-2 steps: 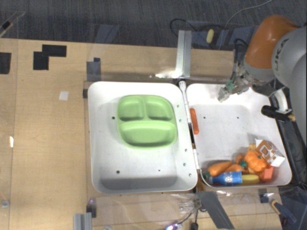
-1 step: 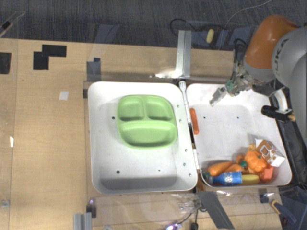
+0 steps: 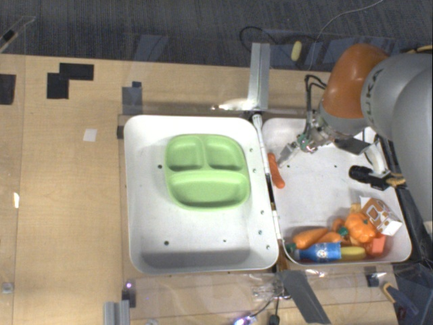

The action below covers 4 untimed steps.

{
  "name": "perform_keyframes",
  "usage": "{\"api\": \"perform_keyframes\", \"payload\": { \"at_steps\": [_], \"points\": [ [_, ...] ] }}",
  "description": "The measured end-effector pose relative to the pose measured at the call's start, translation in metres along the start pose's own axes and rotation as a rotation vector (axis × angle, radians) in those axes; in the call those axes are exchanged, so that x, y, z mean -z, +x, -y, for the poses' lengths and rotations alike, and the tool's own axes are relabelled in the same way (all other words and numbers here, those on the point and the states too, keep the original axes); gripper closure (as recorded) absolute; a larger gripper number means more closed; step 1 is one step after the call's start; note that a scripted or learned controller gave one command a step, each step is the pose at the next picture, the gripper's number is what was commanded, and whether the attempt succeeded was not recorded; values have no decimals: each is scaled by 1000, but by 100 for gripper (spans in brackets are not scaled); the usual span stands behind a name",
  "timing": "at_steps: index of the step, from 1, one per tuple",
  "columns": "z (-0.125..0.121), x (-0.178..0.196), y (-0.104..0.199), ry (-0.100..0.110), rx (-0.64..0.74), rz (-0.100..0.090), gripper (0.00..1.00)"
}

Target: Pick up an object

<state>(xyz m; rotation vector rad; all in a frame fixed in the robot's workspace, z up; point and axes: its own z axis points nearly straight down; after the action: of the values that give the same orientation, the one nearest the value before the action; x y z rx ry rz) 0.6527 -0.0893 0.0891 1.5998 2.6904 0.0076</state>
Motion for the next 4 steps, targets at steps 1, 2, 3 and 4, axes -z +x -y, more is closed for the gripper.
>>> {"api": "perform_keyframes", "payload": {
  "at_steps": [1, 2, 3, 4],
  "points": [
    [1, -1, 0, 2, -243, -2, 0],
    [1, -1, 0, 2, -242, -2, 0],
    [1, 98, 73, 3, -268, -4, 0],
    [12, 139, 21, 4, -304, -3, 0]
  ]
}}
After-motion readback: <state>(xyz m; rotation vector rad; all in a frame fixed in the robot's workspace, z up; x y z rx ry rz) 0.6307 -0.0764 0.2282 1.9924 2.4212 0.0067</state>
